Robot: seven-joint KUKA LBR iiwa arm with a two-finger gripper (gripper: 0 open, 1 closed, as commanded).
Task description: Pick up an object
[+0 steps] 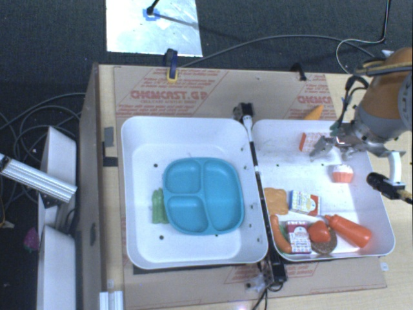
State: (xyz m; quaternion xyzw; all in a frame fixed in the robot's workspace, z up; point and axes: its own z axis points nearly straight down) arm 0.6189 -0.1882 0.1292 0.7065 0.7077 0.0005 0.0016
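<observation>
Arm over the right bin, gripper above loose toy food.

Camera view: the gripper [337,144] hangs at the right bin's [284,134] upper right, fingers spread apart, nothing between them. An orange block [308,141] lies just left of it, a cupcake [342,172] just below. The blue plate [203,195] sits mid-frame in the left bin [139,173].

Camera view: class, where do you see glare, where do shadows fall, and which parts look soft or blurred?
In the camera view, glare washes out the shiny sheet on the dark floor; the white bins are evenly lit; the blue tray casts a faint shadow; the gripper looks slightly soft, and the food packets have unreadable print.
</observation>
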